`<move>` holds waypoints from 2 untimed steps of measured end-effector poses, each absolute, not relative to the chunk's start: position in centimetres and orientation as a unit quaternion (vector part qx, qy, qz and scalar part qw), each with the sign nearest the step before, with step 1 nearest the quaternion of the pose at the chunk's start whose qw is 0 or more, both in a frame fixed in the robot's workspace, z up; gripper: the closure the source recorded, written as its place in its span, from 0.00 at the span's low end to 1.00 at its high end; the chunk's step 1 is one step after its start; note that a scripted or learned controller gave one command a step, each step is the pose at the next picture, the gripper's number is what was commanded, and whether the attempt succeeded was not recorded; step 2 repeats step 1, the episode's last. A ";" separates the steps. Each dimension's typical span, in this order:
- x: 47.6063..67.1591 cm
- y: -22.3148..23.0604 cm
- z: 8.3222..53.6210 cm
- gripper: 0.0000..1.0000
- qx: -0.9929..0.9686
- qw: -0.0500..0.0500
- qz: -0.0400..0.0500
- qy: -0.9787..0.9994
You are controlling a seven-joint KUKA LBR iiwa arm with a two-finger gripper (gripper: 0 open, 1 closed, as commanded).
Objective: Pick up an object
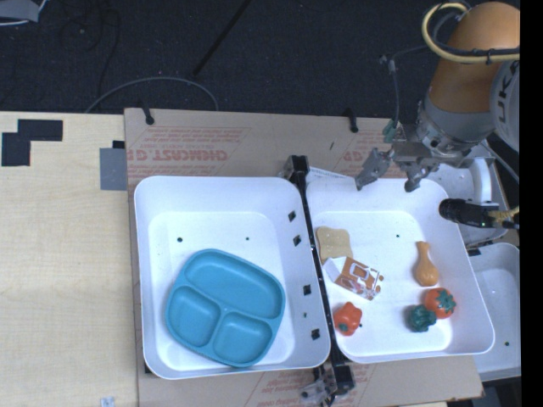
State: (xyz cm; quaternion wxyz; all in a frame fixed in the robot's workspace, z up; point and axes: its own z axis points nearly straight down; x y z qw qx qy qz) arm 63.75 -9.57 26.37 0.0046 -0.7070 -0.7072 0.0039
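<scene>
My gripper (391,175) hangs over the far rim of the right bin (399,346), fingers spread open with nothing between them. Below it in that bin lie a tan slice of bread (333,242), a clear packet with an orange print (360,277), a red pepper-like toy (347,318), an orange-tan pear-shaped piece (425,265), a red tomato (439,303) and a dark green piece (419,317) touching it. All of them lie well nearer the camera than the gripper.
The left bin (158,227) holds a blue divided plate (225,308). A black divider (309,253) runs between the bins. A black cylinder (465,212) on the arm's side reaches over the right bin's right rim. Cardboard (221,147) lies beneath the bins.
</scene>
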 end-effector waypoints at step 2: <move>63.9 -9.6 27.0 0.00 -0.706 0.000 0.000 -0.708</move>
